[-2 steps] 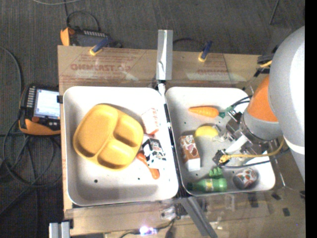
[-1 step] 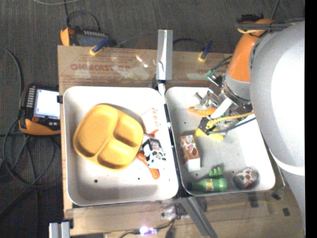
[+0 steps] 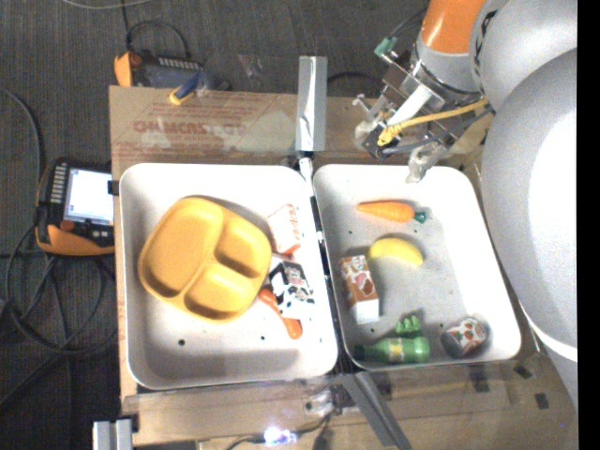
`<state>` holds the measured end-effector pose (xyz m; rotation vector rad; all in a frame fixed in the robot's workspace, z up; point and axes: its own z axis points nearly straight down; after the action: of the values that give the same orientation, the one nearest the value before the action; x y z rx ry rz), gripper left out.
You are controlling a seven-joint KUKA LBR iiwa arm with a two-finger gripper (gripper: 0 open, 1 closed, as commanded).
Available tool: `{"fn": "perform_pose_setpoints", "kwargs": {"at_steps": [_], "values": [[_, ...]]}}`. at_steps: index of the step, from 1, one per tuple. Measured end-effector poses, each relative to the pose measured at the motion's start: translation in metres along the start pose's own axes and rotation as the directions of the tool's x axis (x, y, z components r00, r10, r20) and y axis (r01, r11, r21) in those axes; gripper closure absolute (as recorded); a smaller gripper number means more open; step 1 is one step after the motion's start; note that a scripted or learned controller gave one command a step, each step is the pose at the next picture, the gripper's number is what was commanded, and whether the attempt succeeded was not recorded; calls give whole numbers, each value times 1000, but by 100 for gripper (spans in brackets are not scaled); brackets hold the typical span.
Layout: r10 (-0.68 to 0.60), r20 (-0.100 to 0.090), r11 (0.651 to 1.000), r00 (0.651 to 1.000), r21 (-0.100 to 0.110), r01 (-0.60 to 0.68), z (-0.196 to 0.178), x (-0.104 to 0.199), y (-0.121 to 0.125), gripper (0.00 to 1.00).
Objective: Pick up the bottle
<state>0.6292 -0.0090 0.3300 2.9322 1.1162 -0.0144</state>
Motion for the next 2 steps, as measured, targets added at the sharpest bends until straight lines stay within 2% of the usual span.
{"fn": "perform_pose_setpoints", "kwargs": {"at_steps": [1, 2], "values": [[105, -2, 994, 994, -1, -105, -101, 57, -22, 0], [213, 1, 977, 977, 6, -213, 94, 66, -78, 0]]}}
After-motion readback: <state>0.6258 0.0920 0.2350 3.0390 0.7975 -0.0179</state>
